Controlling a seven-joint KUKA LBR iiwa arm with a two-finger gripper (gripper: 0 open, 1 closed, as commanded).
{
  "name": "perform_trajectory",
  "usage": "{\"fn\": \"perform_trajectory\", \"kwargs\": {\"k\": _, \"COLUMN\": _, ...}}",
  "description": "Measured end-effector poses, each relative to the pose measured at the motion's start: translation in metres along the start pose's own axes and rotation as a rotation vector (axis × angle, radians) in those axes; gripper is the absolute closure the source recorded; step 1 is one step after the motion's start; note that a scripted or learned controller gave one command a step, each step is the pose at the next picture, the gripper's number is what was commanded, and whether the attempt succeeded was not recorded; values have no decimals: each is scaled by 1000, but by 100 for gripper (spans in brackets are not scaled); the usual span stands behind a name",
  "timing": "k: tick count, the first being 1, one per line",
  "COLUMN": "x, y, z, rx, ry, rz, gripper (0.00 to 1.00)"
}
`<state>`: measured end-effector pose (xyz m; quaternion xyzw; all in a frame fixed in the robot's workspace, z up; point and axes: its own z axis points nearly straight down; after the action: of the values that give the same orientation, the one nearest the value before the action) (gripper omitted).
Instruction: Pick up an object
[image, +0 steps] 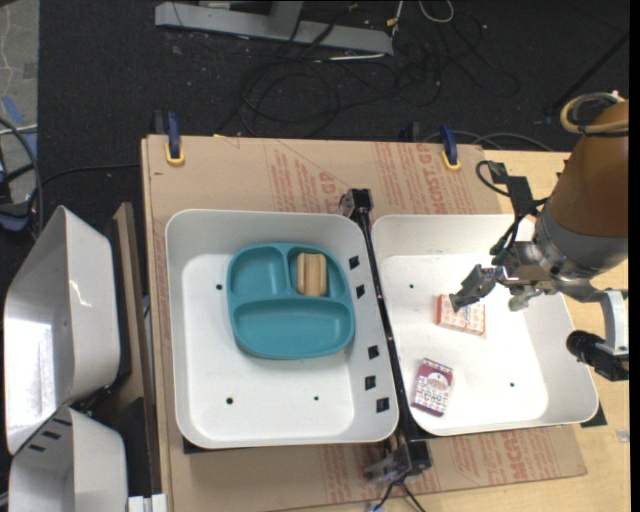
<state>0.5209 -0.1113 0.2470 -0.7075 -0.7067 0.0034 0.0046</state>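
**Status: jaws above the red-and-white packet, right bin**

My arm (590, 200) enters from the right side of the camera view, grey with an orange band above the wrist. My jaws (470, 293) hang over the right bin (560, 400), directly at the upper left edge of the red-and-white packet (461, 315). The dark fingertips overlap that edge in this view; I cannot tell whether they touch it or stand above it. I cannot tell how far my jaws are parted, and nothing is visibly between them.

Right bin contents:
- The red-and-white packet lies flat near the bin's middle.
- A purple-and-white packet (433, 387) lies flat nearer the front edge, apart from the first packet and close to the divider between the bins.

Left bin (200, 400) contents:
- A teal divided plate (290, 302) lies near the bin's middle.
- A tan wooden block (312, 273) sits in the plate's upper right compartment.

Both bins rest side by side on the table (260, 170), which carries a brown cardboard sheet under them.
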Motion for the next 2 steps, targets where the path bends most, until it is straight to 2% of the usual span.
{"fn": "perform_trajectory", "kwargs": {"k": 1, "x": 0, "y": 2, "z": -5, "rx": -10, "ry": -1, "rz": -2, "gripper": 0}}
{"fn": "perform_trajectory", "kwargs": {"k": 2, "x": 3, "y": 1, "z": 59, "rx": -4, "ry": -1, "rz": 1, "gripper": 0}}
